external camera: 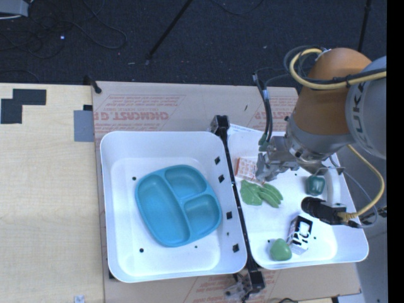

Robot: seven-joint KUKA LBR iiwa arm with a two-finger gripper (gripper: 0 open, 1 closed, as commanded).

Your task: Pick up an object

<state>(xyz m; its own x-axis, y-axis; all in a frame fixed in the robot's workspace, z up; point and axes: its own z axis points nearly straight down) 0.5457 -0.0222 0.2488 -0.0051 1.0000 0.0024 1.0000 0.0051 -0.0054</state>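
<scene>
The pincer hangs just above the green leafy toy in the right bin; its grip cannot be told, nothing lifted yet.

Bright, even light; slight blur.

Glossy blue plastic tray

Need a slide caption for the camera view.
Gripper hovers above green leafy toy in right bin; blue plate fills left.
</scene>
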